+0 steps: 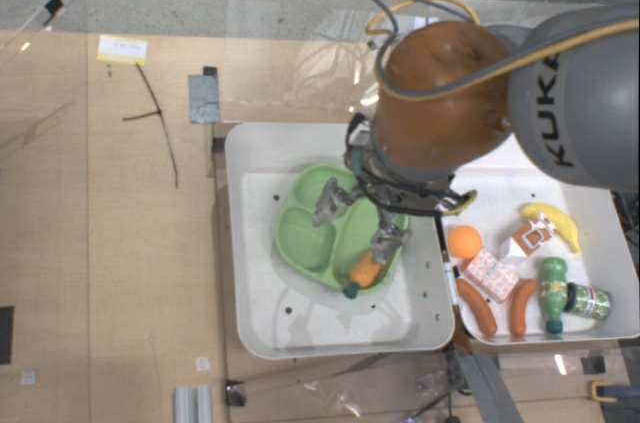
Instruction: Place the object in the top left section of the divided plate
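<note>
Your tool hangs over the green divided plate in the left bin with its two fingers spread apart and nothing between them, while the toy carrot lies in the plate's near right section, just under the right-hand finger. To do this step well, centre both fingers either side of the carrot's orange body before you close. Lift it clear of the divider ridges, then carry it to the far left section.

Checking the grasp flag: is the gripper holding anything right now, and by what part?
Nothing held. The gripper is open over the green divided plate; the toy carrot lies in the plate by one finger, not between them.
</note>
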